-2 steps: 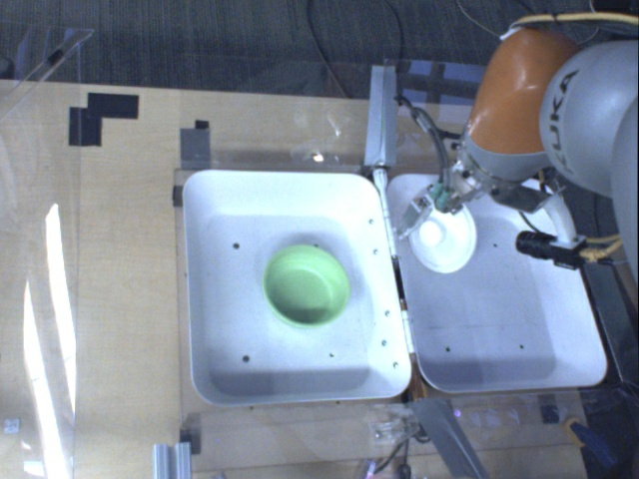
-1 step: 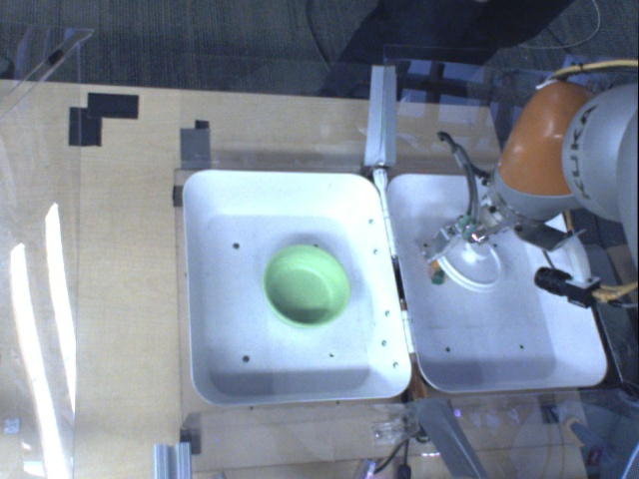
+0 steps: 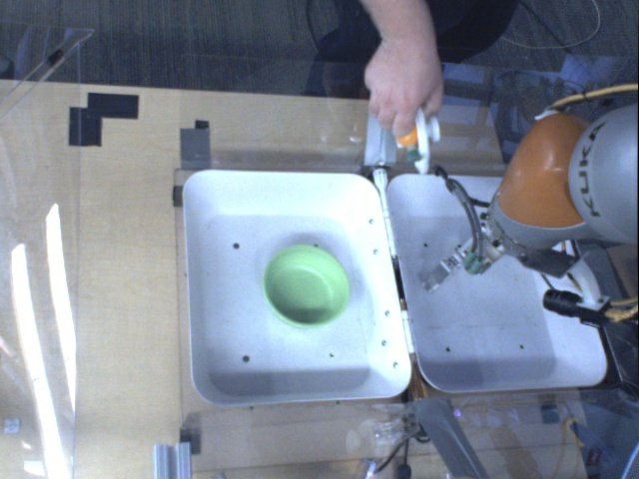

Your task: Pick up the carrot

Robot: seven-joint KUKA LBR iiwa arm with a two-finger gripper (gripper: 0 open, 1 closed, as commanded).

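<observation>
A small orange piece, seemingly the carrot (image 3: 407, 138), is in a person's hand (image 3: 401, 83) above the back rim where the two bins meet. A white item (image 3: 424, 146) is in the same hand, beside the carrot. My gripper (image 3: 437, 275) hangs low over the left half of the right bin (image 3: 519, 347), well forward of the carrot and slightly to its right. Nothing shows in the gripper. The grey arm with its orange band (image 3: 539, 183) reaches in from the right.
A green bowl (image 3: 307, 283) sits in the middle of the left bin (image 3: 230, 218). The person's arm comes in from the top of the view. Cables (image 3: 589, 307) lie along the right bin's right side.
</observation>
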